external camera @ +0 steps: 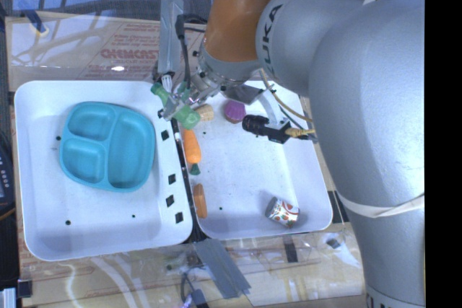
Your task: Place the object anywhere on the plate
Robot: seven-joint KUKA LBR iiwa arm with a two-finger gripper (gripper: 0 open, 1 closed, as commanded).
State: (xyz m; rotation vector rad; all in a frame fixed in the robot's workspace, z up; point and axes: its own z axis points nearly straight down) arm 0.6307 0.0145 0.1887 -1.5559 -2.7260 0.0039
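A blue plate (pixel 108 146) with three compartments lies in the left bin (pixel 43 227). My gripper (pixel 173 101) is low over the far left corner of the right bin (pixel 245 227), right at the wall between the two bins. A green object (pixel 188 117) sits directly beneath and beside it, touching or nearly touching; I cannot tell whether it is held. Just in front of it an orange carrot (pixel 191 146) lies along the dividing wall. The arm's wrist hides the bin's far edge.
In the right bin there are also a purple object (pixel 234 110), a small beige piece (pixel 206 112), a second orange piece (pixel 199 200) near the front left, and a crushed can (pixel 282 211) at the front right. A black cable fitting (pixel 263 128) hangs off the wrist.
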